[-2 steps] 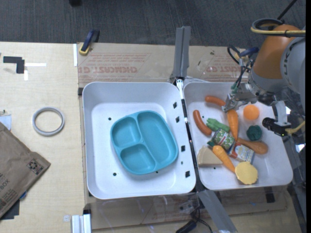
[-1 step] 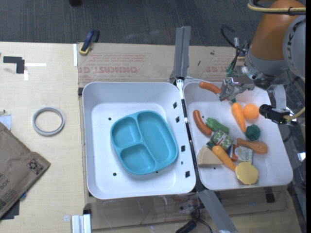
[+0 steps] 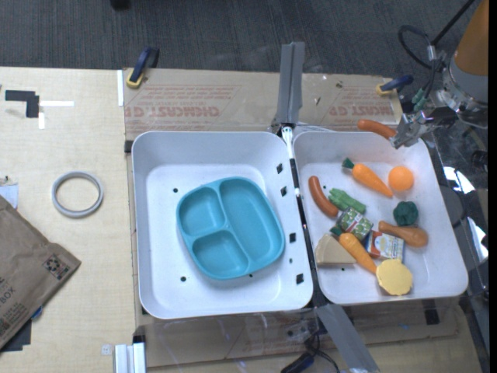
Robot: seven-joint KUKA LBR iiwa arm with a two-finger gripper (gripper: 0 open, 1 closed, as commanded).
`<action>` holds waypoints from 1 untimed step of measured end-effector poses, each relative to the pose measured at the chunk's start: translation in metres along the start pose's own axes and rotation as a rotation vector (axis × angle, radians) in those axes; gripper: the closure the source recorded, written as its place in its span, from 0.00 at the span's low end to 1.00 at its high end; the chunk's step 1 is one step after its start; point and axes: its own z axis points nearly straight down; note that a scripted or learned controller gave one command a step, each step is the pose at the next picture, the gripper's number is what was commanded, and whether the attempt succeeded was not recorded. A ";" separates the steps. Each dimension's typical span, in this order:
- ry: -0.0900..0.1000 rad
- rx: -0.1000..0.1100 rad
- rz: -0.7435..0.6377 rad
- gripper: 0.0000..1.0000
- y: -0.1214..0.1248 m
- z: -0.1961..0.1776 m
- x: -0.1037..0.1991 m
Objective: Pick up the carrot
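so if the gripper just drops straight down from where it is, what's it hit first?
Likely the orange piece at the right bin's far rim, just beside the gripper; not the carrot. Depth is unclear.

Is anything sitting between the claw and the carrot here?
Nothing visible. The claw hangs over the right bin's upper right corner, and the carrot lies just below and left of it on bare bin floor. The orange ball sits beside the carrot, not between.
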 end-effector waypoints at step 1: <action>0.000 0.000 0.000 0.00 0.000 0.000 0.000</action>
